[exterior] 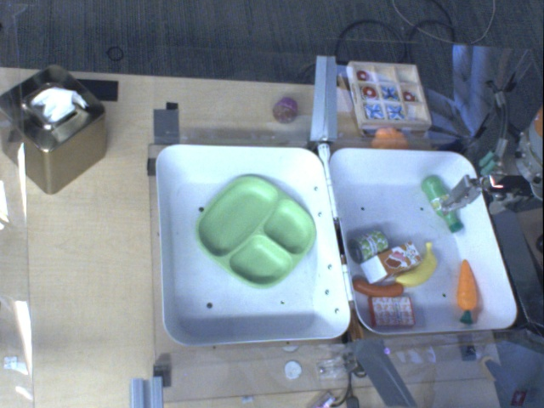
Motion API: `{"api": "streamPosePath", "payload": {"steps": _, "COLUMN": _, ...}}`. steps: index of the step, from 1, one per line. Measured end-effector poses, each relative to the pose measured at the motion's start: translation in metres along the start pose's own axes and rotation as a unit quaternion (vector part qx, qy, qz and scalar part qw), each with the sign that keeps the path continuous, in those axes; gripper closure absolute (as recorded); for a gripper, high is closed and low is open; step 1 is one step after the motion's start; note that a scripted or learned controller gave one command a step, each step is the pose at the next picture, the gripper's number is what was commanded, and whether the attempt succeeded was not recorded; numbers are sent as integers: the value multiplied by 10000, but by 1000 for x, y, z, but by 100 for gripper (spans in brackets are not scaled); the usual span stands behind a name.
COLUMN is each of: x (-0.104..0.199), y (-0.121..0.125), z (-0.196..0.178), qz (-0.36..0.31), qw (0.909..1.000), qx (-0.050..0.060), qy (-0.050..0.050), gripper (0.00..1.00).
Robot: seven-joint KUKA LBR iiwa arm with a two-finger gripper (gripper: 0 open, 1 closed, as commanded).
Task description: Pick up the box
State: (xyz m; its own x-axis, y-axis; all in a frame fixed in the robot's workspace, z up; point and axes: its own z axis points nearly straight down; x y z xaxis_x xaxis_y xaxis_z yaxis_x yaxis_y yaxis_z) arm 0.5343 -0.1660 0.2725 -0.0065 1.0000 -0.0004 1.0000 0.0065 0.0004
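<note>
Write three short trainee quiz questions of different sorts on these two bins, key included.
1. True or false: the green divided plate lies in the left bin.
2. Which thing lies nearest the right bin's right wall? A banana, B carrot, C box
3. Fill in: the gripper hangs over the green ___.

Key: 1 true; 2 B; 3 bottle.

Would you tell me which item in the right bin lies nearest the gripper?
The green bottle, at the right bin's upper right; the gripper sits right beside it, the others lie lower.
</note>
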Motion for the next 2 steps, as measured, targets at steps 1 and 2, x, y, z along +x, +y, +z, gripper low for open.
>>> {"api": "streamPosePath", "payload": {"steps": 1, "x": 54, "y": 11, "z": 142, "qz": 101, "qw": 9999, "qx": -96, "qy": -7, "gripper": 0}}
{"api": "streamPosePath", "payload": {"steps": 2, "x": 55, "y": 14, "z": 133, "qz": 91, "qw": 9999, "qx": -105, "qy": -3, "gripper": 100}}
